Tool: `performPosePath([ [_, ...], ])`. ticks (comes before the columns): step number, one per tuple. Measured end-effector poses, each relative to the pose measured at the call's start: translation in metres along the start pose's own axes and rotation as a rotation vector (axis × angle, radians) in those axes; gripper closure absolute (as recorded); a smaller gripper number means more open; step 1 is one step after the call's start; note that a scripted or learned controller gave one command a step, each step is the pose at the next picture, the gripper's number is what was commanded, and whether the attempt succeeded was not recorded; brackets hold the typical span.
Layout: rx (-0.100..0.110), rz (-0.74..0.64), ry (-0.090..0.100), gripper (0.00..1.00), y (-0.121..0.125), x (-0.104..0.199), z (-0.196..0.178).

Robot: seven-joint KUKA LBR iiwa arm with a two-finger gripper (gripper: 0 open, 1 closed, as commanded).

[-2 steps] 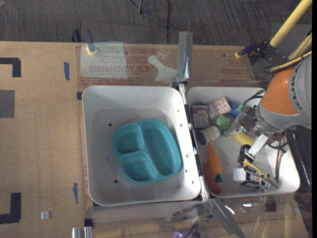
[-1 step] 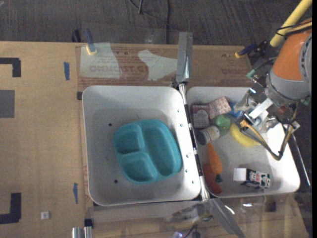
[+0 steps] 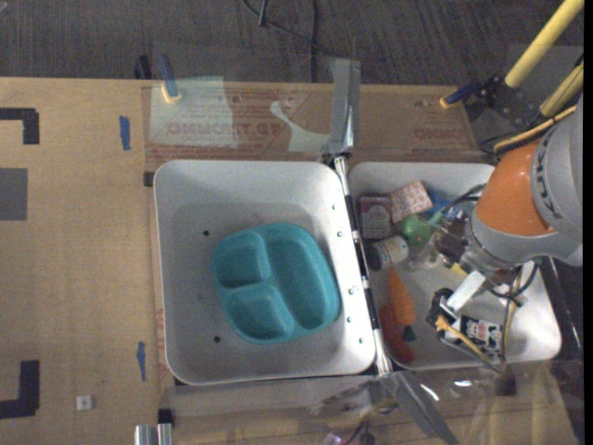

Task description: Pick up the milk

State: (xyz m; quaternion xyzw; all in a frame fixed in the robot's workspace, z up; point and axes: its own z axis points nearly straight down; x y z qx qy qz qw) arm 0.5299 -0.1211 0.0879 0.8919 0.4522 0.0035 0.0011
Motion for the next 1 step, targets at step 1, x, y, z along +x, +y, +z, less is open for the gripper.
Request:
performPosePath([
  [1,0.006,0.302,-0.008,0.00,0.0371,0.0810,-0.0950],
])
